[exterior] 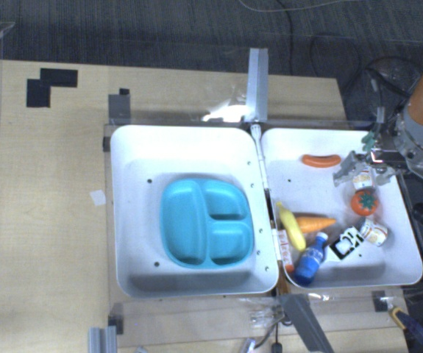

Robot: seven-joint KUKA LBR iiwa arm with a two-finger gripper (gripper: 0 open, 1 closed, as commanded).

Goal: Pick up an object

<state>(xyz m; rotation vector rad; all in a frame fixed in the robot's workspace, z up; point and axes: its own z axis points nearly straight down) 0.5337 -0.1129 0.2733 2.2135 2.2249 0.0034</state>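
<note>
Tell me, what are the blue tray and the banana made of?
The blue tray looks like smooth moulded plastic, with an even colour and rounded compartments. The banana seems to be a plastic toy, uniformly bright yellow, though the view is too small to be sure.

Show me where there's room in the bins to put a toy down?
Bare white floor lies in the left bin around the blue divided plastic tray, and in the right bin between the orange sausage and the yellow banana. Crowded: the lower part, around the carrot, blue bottle and tomato.
</note>
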